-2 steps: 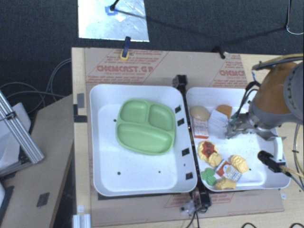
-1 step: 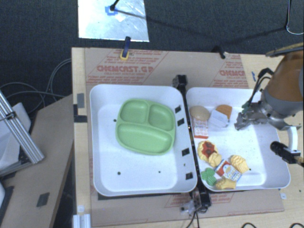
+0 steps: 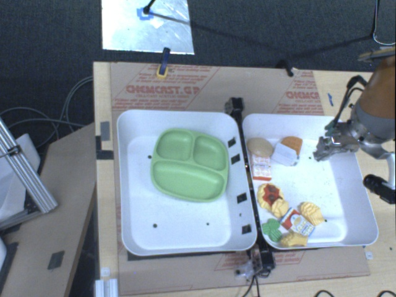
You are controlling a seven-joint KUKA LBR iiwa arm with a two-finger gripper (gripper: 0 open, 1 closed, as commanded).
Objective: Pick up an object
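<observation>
Gripper [image 3: 323, 148] hung over right bin [image 3: 359, 197], near top edge. Nothing seen in it. Toy foods [image 3: 281, 206] lay on bin floor, left of it. Green plate [image 3: 189, 164] sat in left bin [image 3: 133, 184]. Pick not done yet; reach down, grab, lift left.

Toy food [image 3: 281, 193] crowds the right bin's [image 3: 356, 224] side nearest the divider [image 3: 246, 166], top to bottom. Away from the divider the floor lies bare. Beyond the divider, a green tray [image 3: 189, 164] fills the middle.
</observation>
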